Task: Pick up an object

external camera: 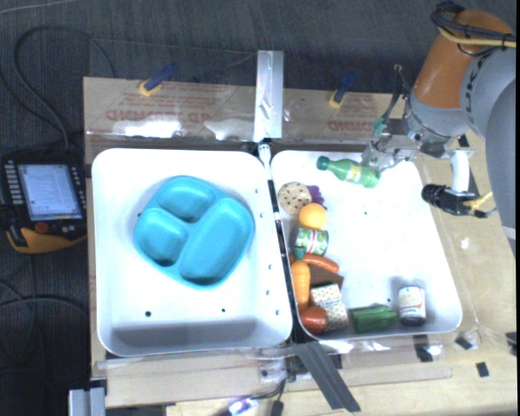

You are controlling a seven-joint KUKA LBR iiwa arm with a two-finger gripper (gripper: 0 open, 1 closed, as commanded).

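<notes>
At the left bin: a blue divided plate of smooth plastic, with three rounded hollows, is lying in the middle of the shallow white tray.
Along the divider in the right bin: small toy foods are crowding in a column, a speckled cookie, an orange ball-shaped fruit, a green labelled can, a carrot and a red piece below it.
Front wall of the right bin: a dark green long piece and a small jar with a white lid are resting near each other.
Task's thing: a glossy green bottle is lying on its side at the far edge of the right bin.
Gripper: it is hanging at the bottle's right end; I cannot tell how its jaws are standing, or if they are holding the bottle.
Step, as I judge: the arm is working at the grasp; next it is needing a firm closing on the round, slippery body, then a lift.
</notes>
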